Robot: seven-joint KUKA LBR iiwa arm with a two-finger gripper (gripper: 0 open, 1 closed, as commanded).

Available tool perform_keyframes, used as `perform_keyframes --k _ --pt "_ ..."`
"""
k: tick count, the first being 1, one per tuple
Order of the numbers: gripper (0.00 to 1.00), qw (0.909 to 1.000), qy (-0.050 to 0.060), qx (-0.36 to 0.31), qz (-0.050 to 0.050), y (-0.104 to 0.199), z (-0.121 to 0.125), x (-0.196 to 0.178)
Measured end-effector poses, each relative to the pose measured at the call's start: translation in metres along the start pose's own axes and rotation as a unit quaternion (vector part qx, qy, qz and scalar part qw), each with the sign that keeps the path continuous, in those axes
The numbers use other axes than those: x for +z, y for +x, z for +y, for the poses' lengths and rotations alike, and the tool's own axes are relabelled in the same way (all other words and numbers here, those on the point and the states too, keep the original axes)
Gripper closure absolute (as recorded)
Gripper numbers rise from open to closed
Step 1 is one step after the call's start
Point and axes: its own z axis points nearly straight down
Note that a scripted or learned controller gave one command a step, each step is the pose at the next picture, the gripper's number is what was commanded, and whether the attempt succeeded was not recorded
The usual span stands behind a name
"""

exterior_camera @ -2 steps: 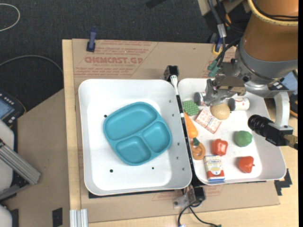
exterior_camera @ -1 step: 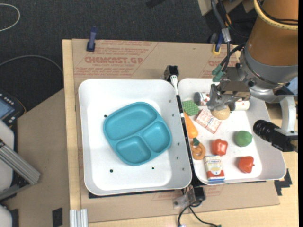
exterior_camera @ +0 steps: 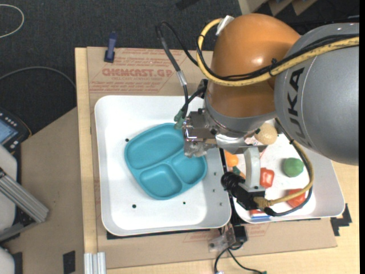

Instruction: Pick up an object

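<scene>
Lying in left bin (exterior_camera: 108, 153), teal divided plate (exterior_camera: 162, 161) (three compartments)

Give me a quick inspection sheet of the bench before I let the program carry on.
Surface: two white bins, left bin and right bin, on a brown board.
Job's things: blue divided plate in left bin; green ball, red piece, orange piece and beige piece in right bin.
Clutter: blue clip at the board's far edge.
Claw: hidden under the wrist; state unclear.
Cables: yellow hose and black cable on the arm.
Surroundings: dark floor.
</scene>
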Motion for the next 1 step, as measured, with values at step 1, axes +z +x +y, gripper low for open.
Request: perform_keyframes --k 1 --pt "1.00 1.0000 0.002 0.006 -0.002 0.0101 0.0429 0.1583"
